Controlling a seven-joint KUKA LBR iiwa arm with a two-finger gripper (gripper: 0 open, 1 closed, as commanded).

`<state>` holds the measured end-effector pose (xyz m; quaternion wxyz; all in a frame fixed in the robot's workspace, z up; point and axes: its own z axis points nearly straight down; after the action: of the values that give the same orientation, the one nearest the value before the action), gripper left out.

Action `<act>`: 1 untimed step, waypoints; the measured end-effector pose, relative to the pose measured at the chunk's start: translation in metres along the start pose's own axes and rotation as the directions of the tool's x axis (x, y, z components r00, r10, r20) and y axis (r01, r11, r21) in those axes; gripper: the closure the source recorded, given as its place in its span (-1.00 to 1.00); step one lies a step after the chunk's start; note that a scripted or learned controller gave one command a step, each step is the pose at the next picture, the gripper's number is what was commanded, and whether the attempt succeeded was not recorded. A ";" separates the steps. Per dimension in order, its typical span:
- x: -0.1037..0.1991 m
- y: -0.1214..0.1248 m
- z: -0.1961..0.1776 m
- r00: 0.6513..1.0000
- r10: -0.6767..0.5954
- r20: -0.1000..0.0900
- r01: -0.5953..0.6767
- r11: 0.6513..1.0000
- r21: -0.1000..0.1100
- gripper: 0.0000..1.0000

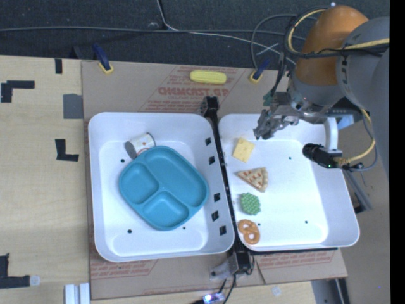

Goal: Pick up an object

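- The counter (38, 189) is seen across the whole frame, with a cardboard sheet (171, 87) laid under two white bins at centre.
- The arm (345, 49) enters from the upper right of the frame, its orange band high at the right edge.
- The left bin (101, 170) sits at centre left and is largely taken up by a blue divided plate (163, 187); a small cup (139, 144) lies on its side just beside the plate's upper left corner.
- The right bin (316, 201) sits at centre right; its right half is bare white floor, judged to be the widest open room for a descent.
- The end effector (269, 126) is seen above the upper left part of the right bin; nothing is seen held, and how far it is open cannot be told.
- A toast wedge (254, 178), a yellow cheese block (243, 150), a pretzel (249, 232) and a green round piece (250, 203) are lined up down the left side of the right bin, near the wall shared with the left bin.
- The cheese block lies nearest the end effector, just below and to its left, so it is judged the likeliest target.
- The task is judged not yet done: every piece rests on a bin floor, and approach, closure and lift are all left.
- The shared wall is judged the tightest edge for any grasp in that column.
- A yellow banana-shaped toy (207, 76) lies outside the bins at upper centre.
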<state>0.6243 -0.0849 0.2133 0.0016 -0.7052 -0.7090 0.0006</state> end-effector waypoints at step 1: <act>0.061 -0.006 -0.003 1.000 -0.002 0.000 0.002 1.000 -0.001 1.00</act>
<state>0.6177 -0.0236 0.2167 0.0014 -0.7046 -0.7096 0.0001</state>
